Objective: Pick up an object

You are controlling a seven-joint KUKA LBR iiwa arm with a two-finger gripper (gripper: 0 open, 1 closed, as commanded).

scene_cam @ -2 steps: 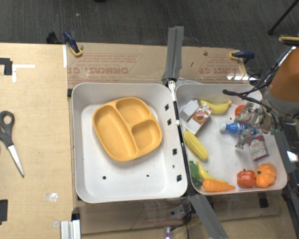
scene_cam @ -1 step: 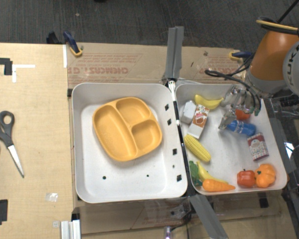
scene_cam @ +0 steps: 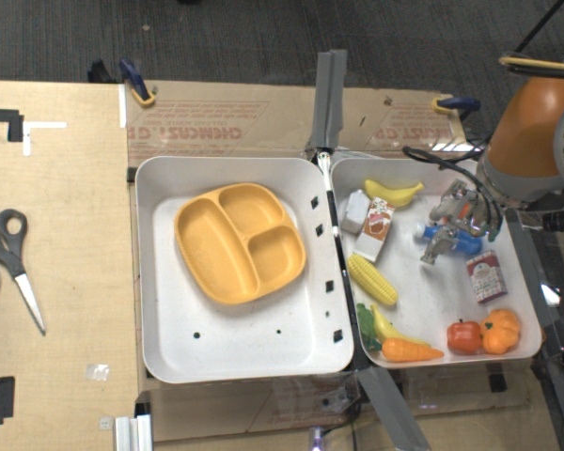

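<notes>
Blue toy (scene_cam: 458, 242) in right bin (scene_cam: 522, 280), directly under our gripper (scene_cam: 456, 219) | grip state: we cannot tell | arm (scene_cam: 531, 134) reaches in from right, wrist angled down.

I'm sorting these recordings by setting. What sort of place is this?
Most likely a robotics lab or test bench, not a kitchen. Two white bins sit side by side on cardboard sheets held by clamps, the food looks like toys, and scissors lie on the wooden bench beside them.
</notes>
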